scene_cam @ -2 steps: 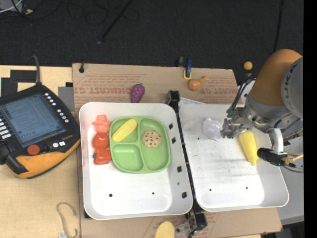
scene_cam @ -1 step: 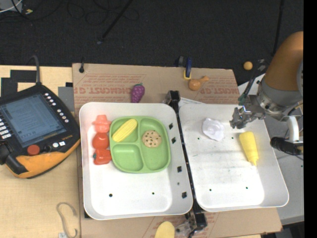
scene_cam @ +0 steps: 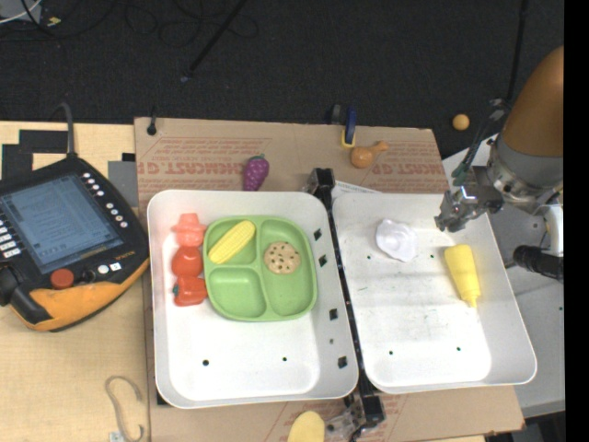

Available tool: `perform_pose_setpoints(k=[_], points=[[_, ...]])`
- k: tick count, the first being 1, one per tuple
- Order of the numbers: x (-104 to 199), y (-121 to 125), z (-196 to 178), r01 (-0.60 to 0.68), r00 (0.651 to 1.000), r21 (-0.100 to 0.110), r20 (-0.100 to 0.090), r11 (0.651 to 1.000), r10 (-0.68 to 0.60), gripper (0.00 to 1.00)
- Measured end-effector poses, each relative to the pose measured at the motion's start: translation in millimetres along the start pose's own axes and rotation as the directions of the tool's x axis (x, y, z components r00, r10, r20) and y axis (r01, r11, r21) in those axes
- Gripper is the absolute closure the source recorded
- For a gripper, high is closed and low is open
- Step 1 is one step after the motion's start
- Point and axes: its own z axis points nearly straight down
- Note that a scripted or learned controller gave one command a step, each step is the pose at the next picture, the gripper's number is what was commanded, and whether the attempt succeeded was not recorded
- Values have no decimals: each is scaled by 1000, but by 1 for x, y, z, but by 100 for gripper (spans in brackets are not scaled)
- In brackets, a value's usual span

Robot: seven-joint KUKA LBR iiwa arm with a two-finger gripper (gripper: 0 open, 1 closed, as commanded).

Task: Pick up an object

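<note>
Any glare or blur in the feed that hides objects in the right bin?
Camera view: even light, soft shadows; the white crumpled object nearly blends into the right bin; the yellow bottle reads clearly; the gripper looks dark and slightly soft.

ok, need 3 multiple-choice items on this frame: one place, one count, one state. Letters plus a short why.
1. Where is the cookie?
A. in the green tray's upper right compartment
B. loose in the right bin
C. on the cardboard behind the bins

2. How many things lie in the right bin?
A. none
B. two
C. four

3. How does the yellow bottle lie?
A. standing upright
B. on its side on the bin floor
C. lifted in the pincer

Answers:
1 A: the cookie sits inside the tray, beside the corn compartment.
2 B: only the white wad and the yellow bottle are there.
3 B: it lies flat on the bin floor, with the pincer above and apart from it.
</note>
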Motion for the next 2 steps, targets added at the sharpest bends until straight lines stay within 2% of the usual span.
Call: perform_pose_setpoints(k=[1, 2], points=[[51, -3, -9, 5, 1000, 4, -3, 1000, -5, 100], [97, -14, 4, 4, 1000, 6, -2, 1000, -4, 100]])
